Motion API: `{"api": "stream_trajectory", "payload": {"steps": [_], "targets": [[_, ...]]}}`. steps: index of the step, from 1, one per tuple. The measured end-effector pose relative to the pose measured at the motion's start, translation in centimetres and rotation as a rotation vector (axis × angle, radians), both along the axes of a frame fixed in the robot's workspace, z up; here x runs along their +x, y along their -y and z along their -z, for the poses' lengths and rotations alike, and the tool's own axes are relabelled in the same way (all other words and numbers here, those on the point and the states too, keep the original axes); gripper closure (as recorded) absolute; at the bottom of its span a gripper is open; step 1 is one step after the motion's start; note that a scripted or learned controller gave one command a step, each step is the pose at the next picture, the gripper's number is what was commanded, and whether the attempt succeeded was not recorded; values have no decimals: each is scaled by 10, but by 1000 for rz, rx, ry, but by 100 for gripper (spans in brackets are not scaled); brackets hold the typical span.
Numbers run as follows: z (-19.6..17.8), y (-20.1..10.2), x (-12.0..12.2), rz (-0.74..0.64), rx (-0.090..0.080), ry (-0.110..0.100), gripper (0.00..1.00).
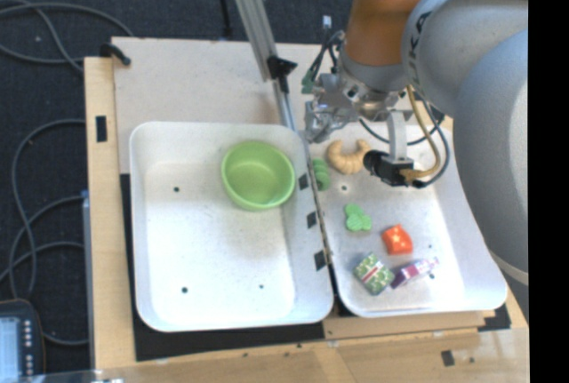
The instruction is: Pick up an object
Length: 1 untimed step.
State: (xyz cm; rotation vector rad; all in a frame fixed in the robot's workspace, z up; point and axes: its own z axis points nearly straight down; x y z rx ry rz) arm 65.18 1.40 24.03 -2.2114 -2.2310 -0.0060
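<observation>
Arm over the far end of the right bin (pixel 462 275).

I see the metal gripper (pixel 324 122) hanging at the right bin's far left corner, just beside a tan curved piece (pixel 348 155); I cannot tell how its fingers stand. Nearer lie a lumpy green piece (pixel 357 219), an orange block (pixel 396 240), a patterned green cube (pixel 372 273) and a purple tube (pixel 413 270). A smooth round green bowl (pixel 258 175) sits in the left bin (pixel 178 283).

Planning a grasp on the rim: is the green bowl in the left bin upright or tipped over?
Upright. The green bowl sits in the left bin with its round rim facing up and its hollow inside showing; nothing visible inside it.
</observation>
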Motion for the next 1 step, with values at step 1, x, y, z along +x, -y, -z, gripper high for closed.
{"api": "stream_trajectory", "payload": {"steps": [1], "targets": [[-5, -46, 0, 1, -1, -1, 100]]}}
